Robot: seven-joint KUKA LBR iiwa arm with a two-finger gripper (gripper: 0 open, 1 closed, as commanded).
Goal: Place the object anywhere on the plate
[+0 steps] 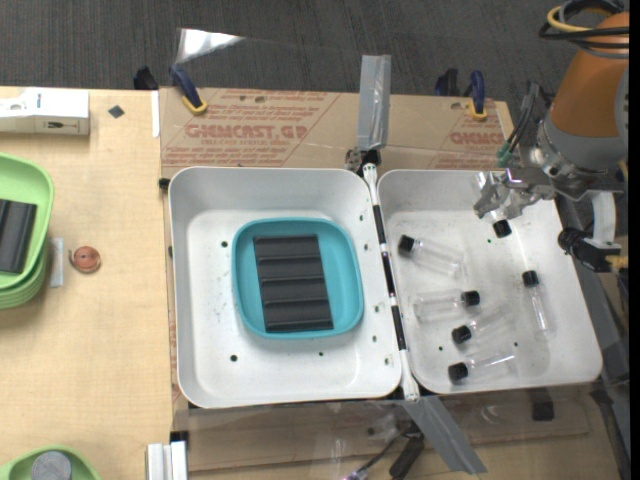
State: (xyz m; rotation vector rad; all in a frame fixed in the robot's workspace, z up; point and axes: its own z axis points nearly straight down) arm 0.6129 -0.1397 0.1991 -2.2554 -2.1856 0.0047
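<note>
End effector (497,206) sits over the right bin (570,353), near its far edge, by the bench's right side. A small black-capped vial (502,228) hangs right at its tips, looks pinched between the fingers, though the view is too coarse to be sure. Other clear vials (470,333) lie scattered on that bin's floor. Teal plate (345,258), with a black ribbed insert (291,282), sits centred in the left bin (200,268).

A pale wooden bench (90,368) stands on dark grey carpet (300,18).
</note>
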